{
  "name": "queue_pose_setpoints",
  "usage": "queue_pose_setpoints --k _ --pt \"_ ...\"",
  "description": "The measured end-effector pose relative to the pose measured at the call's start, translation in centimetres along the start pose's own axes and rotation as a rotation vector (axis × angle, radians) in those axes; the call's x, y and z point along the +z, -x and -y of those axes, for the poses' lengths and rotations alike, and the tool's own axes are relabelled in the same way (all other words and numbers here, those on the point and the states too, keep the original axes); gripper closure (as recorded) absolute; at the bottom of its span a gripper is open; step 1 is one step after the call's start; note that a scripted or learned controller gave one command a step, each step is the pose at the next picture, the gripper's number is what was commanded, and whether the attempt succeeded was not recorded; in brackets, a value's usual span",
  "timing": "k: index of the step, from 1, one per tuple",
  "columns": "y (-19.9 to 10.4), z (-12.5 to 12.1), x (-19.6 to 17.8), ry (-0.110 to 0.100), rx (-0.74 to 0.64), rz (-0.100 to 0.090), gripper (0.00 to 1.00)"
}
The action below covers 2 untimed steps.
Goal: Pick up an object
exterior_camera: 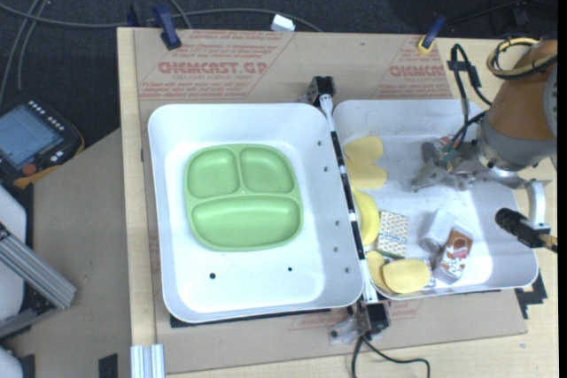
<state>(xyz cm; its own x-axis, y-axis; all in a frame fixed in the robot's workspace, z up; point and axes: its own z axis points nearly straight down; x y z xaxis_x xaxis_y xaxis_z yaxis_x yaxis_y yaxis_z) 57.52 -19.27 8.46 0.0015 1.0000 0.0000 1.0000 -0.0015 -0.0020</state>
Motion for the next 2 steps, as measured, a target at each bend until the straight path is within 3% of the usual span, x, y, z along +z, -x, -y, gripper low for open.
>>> queue_pose_setpoints --k 1,2 --pt "-3.5 -5.7 0.0 0.004 -0.002 0.0 0.0" --pt "-1.1 -8.3 0.5 -0.042 0.003 -0.015 0.0"
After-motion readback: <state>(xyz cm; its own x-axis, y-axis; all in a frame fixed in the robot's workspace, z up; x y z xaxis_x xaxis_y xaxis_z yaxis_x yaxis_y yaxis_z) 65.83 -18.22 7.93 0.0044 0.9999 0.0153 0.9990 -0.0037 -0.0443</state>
